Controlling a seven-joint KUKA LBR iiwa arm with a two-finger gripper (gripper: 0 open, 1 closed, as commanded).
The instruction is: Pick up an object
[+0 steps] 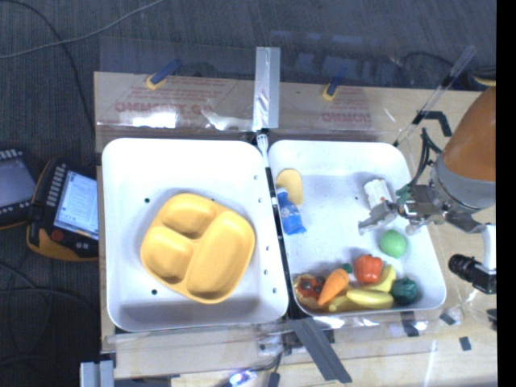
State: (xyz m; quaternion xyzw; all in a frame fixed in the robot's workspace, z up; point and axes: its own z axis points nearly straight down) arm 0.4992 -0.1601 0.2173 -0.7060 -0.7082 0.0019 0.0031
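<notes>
A: Target objects? 
B: Green ball point(393, 243) near right bin's point(322, 156) right edge; red pepper point(368, 268), carrot point(333, 286), banana point(368, 298) at its near edge.

A: End effector? 
B: End effector point(377, 216) above the bin's right side, just beside the ball, nothing between fingers; spread or pressed together, can't tell.

A: Rest? 
B: Yellow divided plate point(198, 247) mid left bin point(129, 156).

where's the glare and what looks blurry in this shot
In the camera view, glare sits on the clear plastic sheet behind the bins and along the right bin's front rim; the pincer and small toy foods look soft and low in detail; the yellow tray casts a soft shadow.
</notes>
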